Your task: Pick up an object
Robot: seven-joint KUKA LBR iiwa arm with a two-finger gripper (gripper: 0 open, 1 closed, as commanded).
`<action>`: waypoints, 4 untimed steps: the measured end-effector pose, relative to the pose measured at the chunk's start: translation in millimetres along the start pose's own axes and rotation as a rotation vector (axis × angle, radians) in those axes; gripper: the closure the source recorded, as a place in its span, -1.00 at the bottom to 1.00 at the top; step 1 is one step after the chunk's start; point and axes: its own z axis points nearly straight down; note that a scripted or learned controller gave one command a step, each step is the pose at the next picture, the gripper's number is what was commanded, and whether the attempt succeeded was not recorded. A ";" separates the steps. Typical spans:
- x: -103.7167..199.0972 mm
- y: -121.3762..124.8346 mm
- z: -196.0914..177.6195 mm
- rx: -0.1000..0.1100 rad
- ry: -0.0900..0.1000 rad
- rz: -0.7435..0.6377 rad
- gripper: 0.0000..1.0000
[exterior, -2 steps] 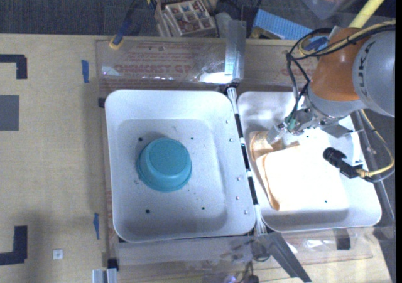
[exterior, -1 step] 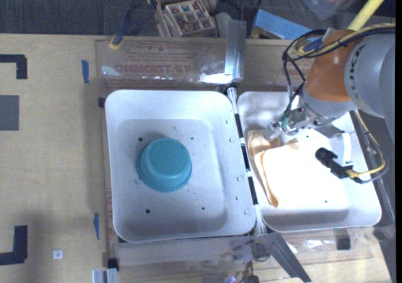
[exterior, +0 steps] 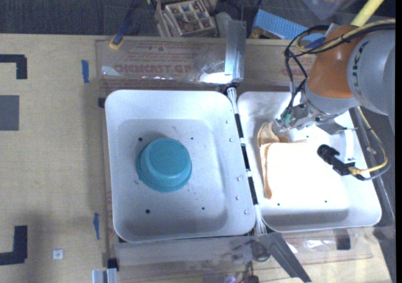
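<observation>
Grey arm (exterior: 367, 68) with orange band reaches in from the right, highest thing over the bench, wrist angled down into the right bin (exterior: 361, 216). Gripper (exterior: 287, 120) sits low at that bin's upper left corner, right over a tan, orange-edged object (exterior: 271, 132) lying against the bin's left wall; contact unclear, and whether the jaws are wide or narrow cannot be told. Left bin (exterior: 119, 118) holds a teal bowl (exterior: 164, 163), upside down, near its middle, well apart from the gripper.
</observation>
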 end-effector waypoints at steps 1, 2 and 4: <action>22.9 -37.4 -26.8 0.018 0.010 -0.175 1.00; 22.5 -37.6 -26.9 0.017 0.009 -0.175 -1.00; 86.5 -42.5 -84.0 0.011 0.007 -0.481 -1.00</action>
